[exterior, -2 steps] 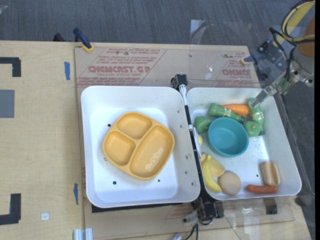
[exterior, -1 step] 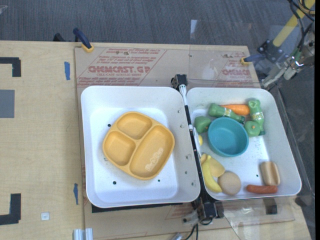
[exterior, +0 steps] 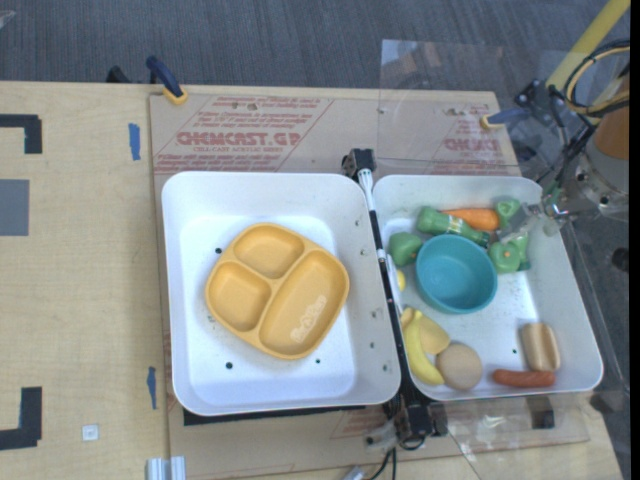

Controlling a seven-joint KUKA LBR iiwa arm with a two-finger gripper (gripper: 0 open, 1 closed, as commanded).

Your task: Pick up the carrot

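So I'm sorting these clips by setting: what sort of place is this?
Probably a robot lab test bench, not a kitchen: two white bins clamped onto a taped board, toy food such as the carrot and a yellow plate, loose cables at the edge.

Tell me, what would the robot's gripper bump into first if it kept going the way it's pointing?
Probably the green toy right under the gripper, in the right bin. The carrot lies just past it, to the view's left. Depth is hard to judge from above.
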